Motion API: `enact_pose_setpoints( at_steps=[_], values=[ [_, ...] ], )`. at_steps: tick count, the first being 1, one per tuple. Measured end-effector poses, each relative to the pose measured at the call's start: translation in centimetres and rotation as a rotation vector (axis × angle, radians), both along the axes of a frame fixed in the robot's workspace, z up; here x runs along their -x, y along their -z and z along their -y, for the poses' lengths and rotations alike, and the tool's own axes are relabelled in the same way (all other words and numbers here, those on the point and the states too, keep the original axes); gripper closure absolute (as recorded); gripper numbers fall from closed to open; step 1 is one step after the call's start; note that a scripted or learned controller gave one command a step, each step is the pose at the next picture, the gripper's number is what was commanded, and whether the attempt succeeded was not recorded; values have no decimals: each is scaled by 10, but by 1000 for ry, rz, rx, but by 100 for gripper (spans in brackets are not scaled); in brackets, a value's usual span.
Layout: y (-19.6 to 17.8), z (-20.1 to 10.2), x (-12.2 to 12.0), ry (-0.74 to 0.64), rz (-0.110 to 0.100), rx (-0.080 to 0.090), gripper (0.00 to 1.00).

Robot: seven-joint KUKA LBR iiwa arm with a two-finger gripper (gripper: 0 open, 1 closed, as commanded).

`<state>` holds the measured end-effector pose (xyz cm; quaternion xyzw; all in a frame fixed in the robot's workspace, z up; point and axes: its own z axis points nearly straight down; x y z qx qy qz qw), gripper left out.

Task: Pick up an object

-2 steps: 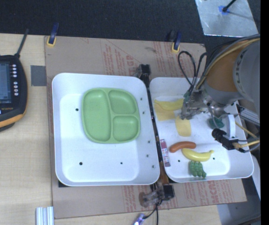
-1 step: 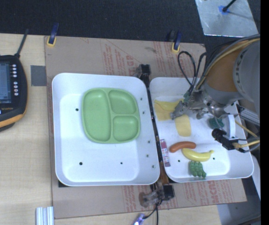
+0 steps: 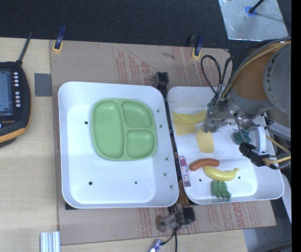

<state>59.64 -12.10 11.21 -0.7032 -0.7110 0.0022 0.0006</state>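
Over the right-hand shallow white bin [image 3: 276, 190] the grey arm's hand [image 3: 212, 121] hangs low, just above a pale yellow block [image 3: 205, 142]; whether it is spread or pressed together cannot be told. Beside it lies a yellow wedge [image 3: 187, 119]. Nearer sit a red sausage [image 3: 204, 164], a yellow banana [image 3: 221, 173] and green broccoli [image 3: 220, 189]. On the left, the other white bin [image 3: 77, 188] holds a green divided plate [image 3: 124, 128].
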Motion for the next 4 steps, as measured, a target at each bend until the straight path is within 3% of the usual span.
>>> enact_pose_setpoints(
  at_steps=[1,2,3,4],
  values=[
    [0,0,0,0,0,0,0],
    [21,8,15,6,-1,-2,0],
    [10,8,15,6,-2,-1,100],
    [10,8,15,5,-2,-1,0]
  ],
)
